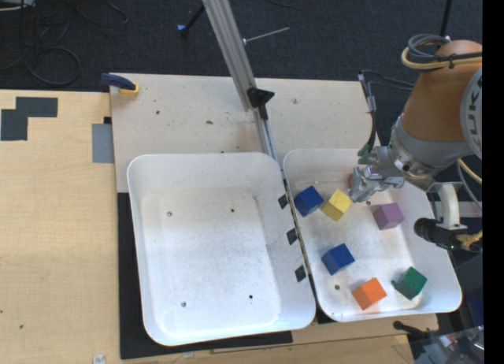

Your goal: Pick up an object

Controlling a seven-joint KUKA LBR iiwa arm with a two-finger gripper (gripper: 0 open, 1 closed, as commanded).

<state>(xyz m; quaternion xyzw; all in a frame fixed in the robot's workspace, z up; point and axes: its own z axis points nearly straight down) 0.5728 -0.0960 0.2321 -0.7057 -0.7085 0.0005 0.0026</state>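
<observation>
The grey and orange arm's two-finger gripper hangs low in the right white shallow bin, just beside the small yellow cube; whether its jaws are released or clenched cannot be told. Nearby lie a purple cube, two blue cubes, an orange cube and a green cube. No readable writing shows on any of them.

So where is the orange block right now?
The orange block sits in the right bin, near its front edge. The green block is just to its right and a blue block lies a little behind it.
</observation>
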